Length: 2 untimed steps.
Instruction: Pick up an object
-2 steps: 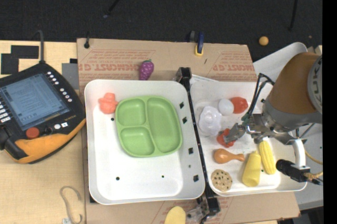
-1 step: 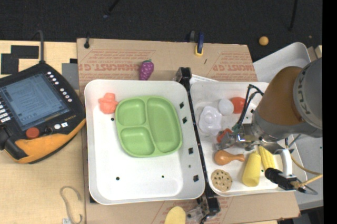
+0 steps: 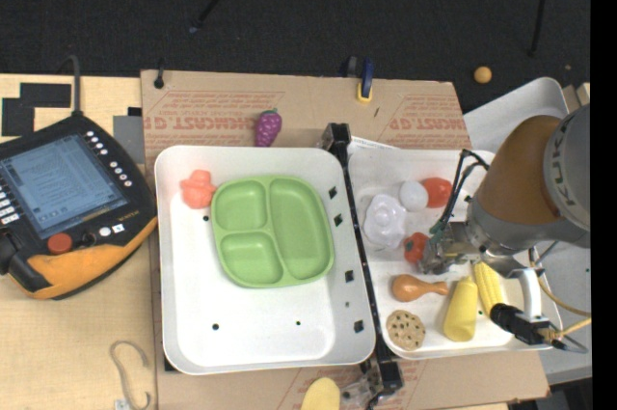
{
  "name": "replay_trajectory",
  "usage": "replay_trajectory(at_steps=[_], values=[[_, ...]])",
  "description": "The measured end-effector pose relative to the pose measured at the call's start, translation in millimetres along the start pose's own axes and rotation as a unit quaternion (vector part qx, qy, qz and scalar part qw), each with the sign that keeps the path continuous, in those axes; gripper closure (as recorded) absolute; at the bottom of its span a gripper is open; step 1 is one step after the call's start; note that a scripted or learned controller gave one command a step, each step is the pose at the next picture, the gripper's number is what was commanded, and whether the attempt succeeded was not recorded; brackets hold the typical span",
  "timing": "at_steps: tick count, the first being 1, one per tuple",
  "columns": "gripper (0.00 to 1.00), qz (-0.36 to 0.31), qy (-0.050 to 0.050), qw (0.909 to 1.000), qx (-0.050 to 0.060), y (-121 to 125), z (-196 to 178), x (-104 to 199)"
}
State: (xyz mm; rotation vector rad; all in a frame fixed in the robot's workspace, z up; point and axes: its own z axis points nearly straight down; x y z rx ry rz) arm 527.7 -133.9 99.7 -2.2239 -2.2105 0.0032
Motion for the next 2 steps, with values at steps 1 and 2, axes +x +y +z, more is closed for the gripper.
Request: replay_trajectory(at_steps=[1, 2], values=[[1.0, -0.003, -0.001, 1.0, -0.003, -4, -55, 9], [1.0, -0.003, -0.002, 1.0, -0.004, -2, -118, 9]])
